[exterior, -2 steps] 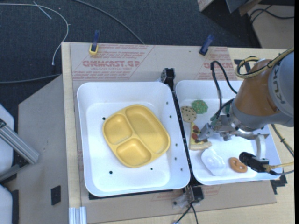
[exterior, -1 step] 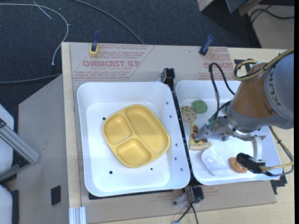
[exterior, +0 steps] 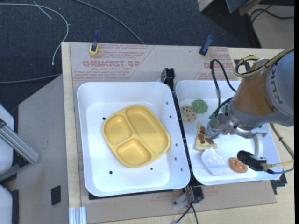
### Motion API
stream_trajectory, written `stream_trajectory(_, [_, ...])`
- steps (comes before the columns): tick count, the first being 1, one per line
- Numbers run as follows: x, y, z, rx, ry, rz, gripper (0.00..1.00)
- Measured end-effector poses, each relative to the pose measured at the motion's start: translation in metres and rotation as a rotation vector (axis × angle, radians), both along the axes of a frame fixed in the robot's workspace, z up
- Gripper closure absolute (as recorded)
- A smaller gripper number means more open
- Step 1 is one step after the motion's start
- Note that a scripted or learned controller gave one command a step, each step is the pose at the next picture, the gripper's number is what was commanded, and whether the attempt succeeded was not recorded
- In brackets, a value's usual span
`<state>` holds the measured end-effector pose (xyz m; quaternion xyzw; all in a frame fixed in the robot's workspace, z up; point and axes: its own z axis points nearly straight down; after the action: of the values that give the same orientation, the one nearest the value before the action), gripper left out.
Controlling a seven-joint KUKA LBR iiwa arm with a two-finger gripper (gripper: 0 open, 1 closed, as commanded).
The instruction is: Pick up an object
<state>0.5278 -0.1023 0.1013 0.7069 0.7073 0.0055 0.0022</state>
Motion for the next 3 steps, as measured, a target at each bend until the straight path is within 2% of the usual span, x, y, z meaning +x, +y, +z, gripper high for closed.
stream_trajectory(1, [0.001, -0.007, 0.045, -0.005, 0.007, 0.0, 1.0])
stream_trajectory(2, [0.005, -0.008, 0.11, -0.006, 0.003, 0.001, 1.0])
stream_trajectory(3, [0.006, -0.008, 0.151, -0.005, 0.006, 0.001, 1.0])
